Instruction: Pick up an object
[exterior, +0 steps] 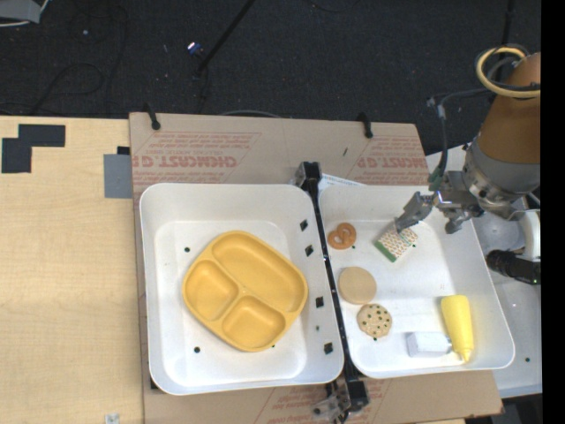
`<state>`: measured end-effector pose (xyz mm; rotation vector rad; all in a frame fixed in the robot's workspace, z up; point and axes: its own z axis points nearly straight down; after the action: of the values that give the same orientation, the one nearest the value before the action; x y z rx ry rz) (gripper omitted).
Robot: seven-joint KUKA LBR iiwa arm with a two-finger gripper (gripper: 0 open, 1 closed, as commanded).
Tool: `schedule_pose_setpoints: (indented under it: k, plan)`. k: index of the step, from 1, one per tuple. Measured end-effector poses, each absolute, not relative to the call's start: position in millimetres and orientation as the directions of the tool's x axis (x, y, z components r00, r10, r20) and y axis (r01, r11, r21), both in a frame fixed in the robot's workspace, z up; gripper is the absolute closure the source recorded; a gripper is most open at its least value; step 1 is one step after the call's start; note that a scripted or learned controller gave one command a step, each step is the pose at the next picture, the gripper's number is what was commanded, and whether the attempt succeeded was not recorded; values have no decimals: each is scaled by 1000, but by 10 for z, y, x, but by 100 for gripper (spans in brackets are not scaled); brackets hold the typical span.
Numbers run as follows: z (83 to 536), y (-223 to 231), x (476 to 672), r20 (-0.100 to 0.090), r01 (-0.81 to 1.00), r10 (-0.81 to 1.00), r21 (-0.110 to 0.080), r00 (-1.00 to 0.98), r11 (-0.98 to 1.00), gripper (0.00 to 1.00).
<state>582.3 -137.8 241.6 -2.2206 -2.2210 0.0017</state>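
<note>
- while the arm sits over the right bin's upper right corner, the gripper hangs above the bin's upper middle, fingers spread, nothing between them.
- one finger points down-left, tip just above a small green-and-white packet; cannot tell if it touches.
- packet lies tilted, near the bin's back wall, free floor to its right and below.
- pretzel sits close to the left wall by the divider, little room on that side.
- tan round disc just below the pretzel, chocolate-chip cookie just below the disc; the three form a column along the left side.
- yellow bottle lies near the front right corner, beside a small white block that is close to the front rim.
- middle and right-centre of the right bin floor are bare: widest open room.
- left bin holds a yellow divided plate, tilted, roughly centred, with a bare margin on all sides, widest toward the back wall.
</note>
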Motion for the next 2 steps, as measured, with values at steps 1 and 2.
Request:
schedule_pose_setpoints:
  k: [1, 2]
  plan:
    - [1932, -1328, 5895, 1, 1000, 1000, -7, -2, 2, 0]
    - [1312, -1303, 5820, 2, 1000, 1000, -8, 0, 0, 0]
